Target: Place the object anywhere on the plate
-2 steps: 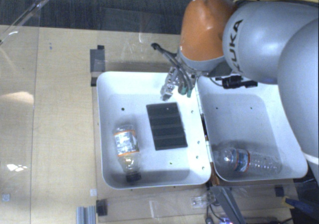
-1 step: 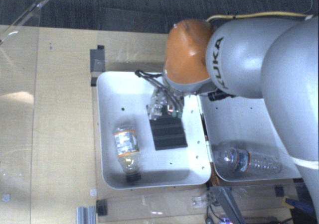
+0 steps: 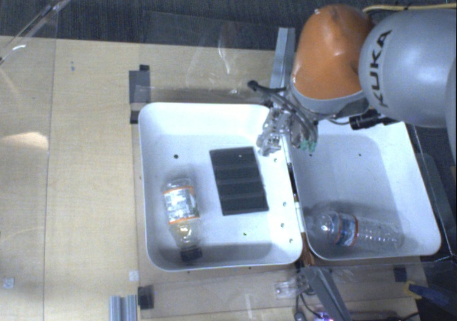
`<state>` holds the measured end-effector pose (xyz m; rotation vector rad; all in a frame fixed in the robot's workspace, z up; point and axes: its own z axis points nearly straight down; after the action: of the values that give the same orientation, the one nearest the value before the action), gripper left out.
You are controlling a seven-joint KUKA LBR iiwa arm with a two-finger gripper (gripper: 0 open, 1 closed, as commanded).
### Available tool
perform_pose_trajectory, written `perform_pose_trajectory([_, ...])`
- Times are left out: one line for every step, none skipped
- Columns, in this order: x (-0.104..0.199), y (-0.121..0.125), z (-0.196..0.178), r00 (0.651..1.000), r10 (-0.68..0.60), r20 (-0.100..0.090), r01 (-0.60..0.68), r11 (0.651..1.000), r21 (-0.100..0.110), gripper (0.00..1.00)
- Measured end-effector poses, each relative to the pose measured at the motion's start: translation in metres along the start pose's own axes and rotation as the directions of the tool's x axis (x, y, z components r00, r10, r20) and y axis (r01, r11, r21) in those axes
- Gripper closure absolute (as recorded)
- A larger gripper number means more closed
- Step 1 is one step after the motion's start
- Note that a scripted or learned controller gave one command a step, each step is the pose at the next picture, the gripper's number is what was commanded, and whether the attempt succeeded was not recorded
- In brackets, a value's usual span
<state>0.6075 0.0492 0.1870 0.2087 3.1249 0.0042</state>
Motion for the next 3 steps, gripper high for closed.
perform_pose_trajectory([-0.001, 0.069, 0.012, 0.988, -0.157, -0.001, 0.157, 0.988, -0.002, 1.00])
perform_pose_trajectory([-0.001, 0.069, 0.012, 0.988, -0.157, -0.001, 0.157, 0.988, -0.002, 0.00])
perform_pose_trajectory([-0.003, 0.071, -0.001, 0.988, -0.156, 0.009, 0.156, 0.988, -0.007, 1.00])
